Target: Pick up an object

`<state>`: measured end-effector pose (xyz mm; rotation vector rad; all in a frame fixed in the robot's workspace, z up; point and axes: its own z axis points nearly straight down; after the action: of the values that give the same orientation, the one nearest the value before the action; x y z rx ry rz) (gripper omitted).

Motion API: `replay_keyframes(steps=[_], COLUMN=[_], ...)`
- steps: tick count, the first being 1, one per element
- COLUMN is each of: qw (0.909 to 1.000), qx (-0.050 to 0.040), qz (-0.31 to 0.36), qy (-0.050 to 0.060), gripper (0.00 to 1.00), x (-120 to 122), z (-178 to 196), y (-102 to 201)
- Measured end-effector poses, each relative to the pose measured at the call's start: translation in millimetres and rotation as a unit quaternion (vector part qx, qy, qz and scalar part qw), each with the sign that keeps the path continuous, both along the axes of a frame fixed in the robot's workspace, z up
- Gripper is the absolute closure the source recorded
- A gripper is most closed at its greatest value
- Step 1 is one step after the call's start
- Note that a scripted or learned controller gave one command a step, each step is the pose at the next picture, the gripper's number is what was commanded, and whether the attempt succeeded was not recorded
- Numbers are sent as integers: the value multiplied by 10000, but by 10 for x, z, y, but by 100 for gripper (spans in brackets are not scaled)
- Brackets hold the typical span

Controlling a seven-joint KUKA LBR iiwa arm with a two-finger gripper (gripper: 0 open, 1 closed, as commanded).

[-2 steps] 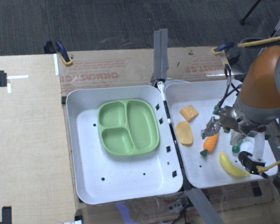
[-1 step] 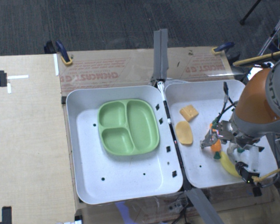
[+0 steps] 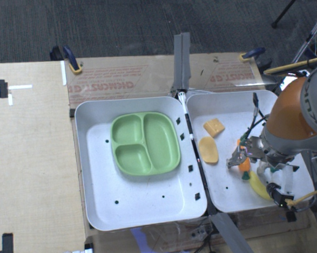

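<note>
hand (image 3: 241,161): was down in the right bin (image 3: 228,197), near its front right; couldn't tell if it was open or closed, too small and cluttered to make out
orange piece (image 3: 245,168): small orange thing sat right at the hand, touching or just under it, honestly couldn't say whether it was gripped
banana (image 3: 258,187): yellow, lay just behind the hand toward the arm, partly under the wrist
oval piece (image 3: 208,150): tan-yellow, flat, a bit to the hand's left, apart from it
wedge (image 3: 214,127): yellow-orange chunk, further out, up and left of the hand
green plate (image 3: 145,143): three compartments, way off in the left bin (image 3: 137,214), far side of the divider
</note>
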<state>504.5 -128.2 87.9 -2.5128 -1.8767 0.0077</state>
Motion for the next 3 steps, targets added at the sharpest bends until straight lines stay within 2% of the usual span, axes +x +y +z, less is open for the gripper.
replay_keyframes(steps=[1,2,3], qw=[10000,10000,9964], qx=[5,3,-15], qz=[-19,-16,-849], qy=[34,34,1], gripper=[100,0,0], x=[-7,-7,223], z=[51,51,740], y=[-12,-12,-348])
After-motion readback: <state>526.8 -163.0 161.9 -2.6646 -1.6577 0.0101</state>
